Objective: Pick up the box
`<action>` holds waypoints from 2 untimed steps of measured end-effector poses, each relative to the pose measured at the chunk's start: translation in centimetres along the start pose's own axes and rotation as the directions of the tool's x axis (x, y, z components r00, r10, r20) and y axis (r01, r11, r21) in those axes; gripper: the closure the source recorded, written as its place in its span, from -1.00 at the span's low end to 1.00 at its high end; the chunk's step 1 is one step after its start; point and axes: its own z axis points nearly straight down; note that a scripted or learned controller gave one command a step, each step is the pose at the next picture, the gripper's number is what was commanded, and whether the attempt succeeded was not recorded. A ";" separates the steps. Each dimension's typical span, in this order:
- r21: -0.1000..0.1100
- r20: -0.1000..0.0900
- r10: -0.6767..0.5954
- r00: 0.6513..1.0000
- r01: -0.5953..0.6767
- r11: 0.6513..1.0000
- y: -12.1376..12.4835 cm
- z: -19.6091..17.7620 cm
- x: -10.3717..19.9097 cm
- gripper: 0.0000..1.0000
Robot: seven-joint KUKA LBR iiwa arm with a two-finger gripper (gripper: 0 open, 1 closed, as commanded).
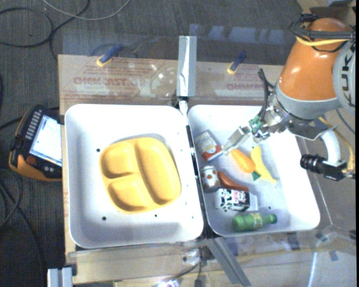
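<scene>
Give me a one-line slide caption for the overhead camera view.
KUKA arm's gripper hovers over the right bin, above toy food and a small black-and-white box; a yellow divided tray fills the left bin.

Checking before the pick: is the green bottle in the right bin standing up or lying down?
Lying down. The green bottle rests on its side along the near wall of the right white bin, cap pointing right, just below the black-and-white box.

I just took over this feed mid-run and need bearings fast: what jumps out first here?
The yellow three-compartment plastic tray lying in the left white bin draws the eye first. Next is the grey arm with its big orange band reaching in from the right, its gripper over the right white bin. There a clutter sits: an orange carrot, a green bottle and a small black-and-white box.
</scene>
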 end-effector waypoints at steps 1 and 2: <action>0.002 0.001 0.063 0.998 -0.063 0.998 5.3 7.8 0.5 -1.00; -0.014 0.003 0.210 0.978 -0.210 0.978 4.6 16.9 -5.3 -1.00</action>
